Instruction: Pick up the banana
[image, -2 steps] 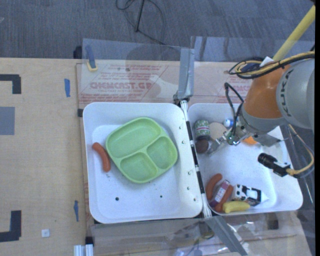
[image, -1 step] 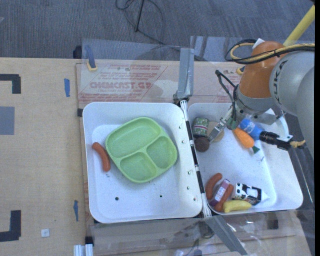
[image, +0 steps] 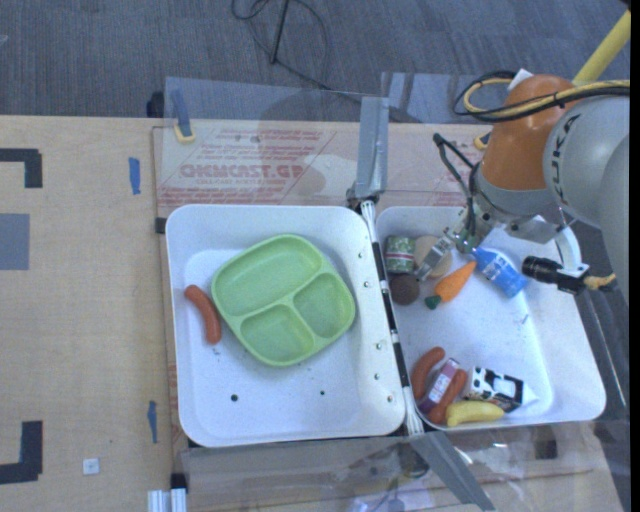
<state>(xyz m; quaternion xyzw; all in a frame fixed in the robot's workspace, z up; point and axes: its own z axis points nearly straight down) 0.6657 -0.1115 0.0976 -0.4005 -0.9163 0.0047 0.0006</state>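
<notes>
The banana (image: 475, 412) is small and yellow and lies flat by the front wall of the right bin (image: 560, 350). My gripper (image: 438, 258) hangs low over the back of that same bin, well behind the banana. It is beside an orange carrot (image: 455, 283) and a green can (image: 400, 253). Nothing shows in its grasp.
A blue bottle (image: 498, 270) and a brown lump (image: 404, 289) lie near the gripper. Two red sausages (image: 436, 375) and a black-and-white toy (image: 497, 385) crowd the banana. The left bin (image: 200, 400) holds a green divided plate (image: 284, 299) and a sausage (image: 203, 312).
</notes>
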